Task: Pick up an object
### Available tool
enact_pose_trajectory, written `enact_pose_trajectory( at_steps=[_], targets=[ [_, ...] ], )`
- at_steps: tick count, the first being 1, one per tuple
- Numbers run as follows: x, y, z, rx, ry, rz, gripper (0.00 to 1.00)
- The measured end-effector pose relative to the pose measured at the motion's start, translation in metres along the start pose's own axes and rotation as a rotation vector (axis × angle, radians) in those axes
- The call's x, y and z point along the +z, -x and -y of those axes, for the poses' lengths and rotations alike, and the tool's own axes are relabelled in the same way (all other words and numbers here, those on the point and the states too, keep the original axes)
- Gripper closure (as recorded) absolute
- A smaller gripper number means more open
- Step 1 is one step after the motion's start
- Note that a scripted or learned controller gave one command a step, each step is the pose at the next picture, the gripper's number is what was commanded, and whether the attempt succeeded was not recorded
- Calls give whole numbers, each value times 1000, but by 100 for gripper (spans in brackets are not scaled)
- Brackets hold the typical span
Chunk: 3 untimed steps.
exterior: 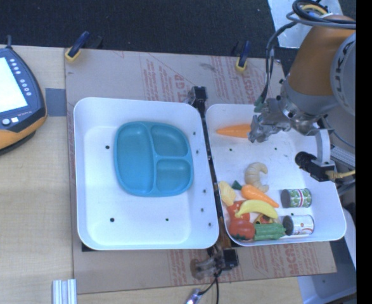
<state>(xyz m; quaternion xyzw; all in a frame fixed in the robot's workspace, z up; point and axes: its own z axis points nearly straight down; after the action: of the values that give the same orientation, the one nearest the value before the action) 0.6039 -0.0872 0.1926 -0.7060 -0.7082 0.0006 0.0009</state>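
Wooden bench surface (pixel 27 195) carries a sheet of brown cardboard (pixel 141 75), clamped at its far edge, on which two shallow white bins sit side by side. Nearest the tool is an orange toy carrot (pixel 234 131), lying flat on the floor of the right bin (pixel 328 223) at its far end, pointing toward the divider between the bins. The gripper (pixel 260 133) hangs directly at the carrot's thick end, touching or just beside it; whether it stands wide or closed cannot be told from this slanted view, and no object is seen clamped in it. The carrot rests on the bin floor and is judged not yet lifted, so the task is taken as at the approach or grasp stage: closing, lifting and clearing the bin remain to be done. Other candidates lie grouped at the near end of the same bin: a pale curled piece (pixel 256 171), a second carrot (pixel 260 195), a yellow banana (pixel 257 207), a red item (pixel 240 225), a green item (pixel 269 232) and two small cans (pixel 296 198) lying on their sides. The left bin (pixel 87 170) holds a blue divided plate (pixel 153 158), well apart from the gripper. A tablet-like pendant with an orange casing (pixel 8 103) lies on the bench at far left.
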Motion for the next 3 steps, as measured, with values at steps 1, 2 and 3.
enact_pose_trajectory(
  at_steps=[1, 2, 3],
  targets=[
    [1, 0, 0, 0, -2, 0, 0],
    [79, 18, 15, -1, -4, 1, 0],
    [101, 10, -52, 0, -2, 0, 0]
  ],
)
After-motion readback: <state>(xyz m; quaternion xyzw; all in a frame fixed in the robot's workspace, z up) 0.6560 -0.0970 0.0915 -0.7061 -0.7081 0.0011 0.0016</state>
